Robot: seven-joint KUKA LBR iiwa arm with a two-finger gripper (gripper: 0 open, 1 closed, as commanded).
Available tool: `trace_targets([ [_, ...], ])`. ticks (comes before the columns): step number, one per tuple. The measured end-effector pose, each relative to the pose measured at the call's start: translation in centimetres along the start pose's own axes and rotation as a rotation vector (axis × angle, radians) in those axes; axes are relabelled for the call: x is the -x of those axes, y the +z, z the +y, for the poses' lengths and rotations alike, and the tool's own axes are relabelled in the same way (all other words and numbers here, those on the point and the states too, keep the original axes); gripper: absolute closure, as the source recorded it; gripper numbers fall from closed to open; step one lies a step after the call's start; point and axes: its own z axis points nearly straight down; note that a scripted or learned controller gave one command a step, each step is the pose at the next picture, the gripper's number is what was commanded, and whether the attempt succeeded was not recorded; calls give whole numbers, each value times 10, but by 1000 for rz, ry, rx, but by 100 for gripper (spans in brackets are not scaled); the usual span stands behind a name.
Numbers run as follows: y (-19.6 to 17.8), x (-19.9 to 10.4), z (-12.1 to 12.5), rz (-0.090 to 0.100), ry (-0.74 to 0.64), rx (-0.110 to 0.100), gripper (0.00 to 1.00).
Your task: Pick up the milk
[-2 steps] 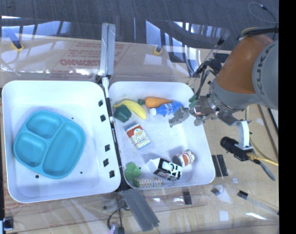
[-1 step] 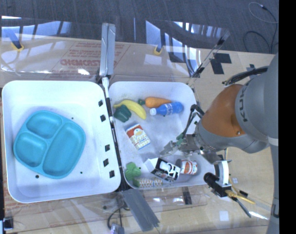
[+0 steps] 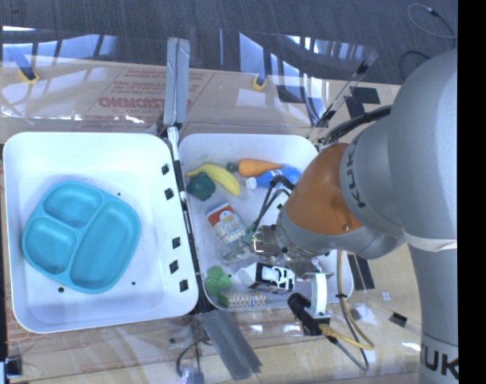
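The milk (image 3: 225, 222) is a small white carton with a red top, lying tilted in the middle-left of the right bin (image 3: 251, 141). The arm's grey and orange wrist hangs low over the front half of that bin. My gripper (image 3: 247, 250) sits just in front and to the right of the carton, close to its lower corner. The wrist hides the bin floor beneath it. I see nothing lifted off the bin floor.
The right bin also holds a banana (image 3: 219, 177), a carrot (image 3: 257, 166), a blue item (image 3: 280, 176), a dark green piece (image 3: 201, 186), a light green piece (image 3: 217, 279) and a black-and-white item (image 3: 273, 277). A blue divided plate (image 3: 81, 234) lies in the left bin (image 3: 19, 154).
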Motion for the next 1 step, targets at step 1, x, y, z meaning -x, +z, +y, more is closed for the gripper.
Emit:
trace_targets([
  [1, -1, 76, 10, -3, -368, 6, 0],
])
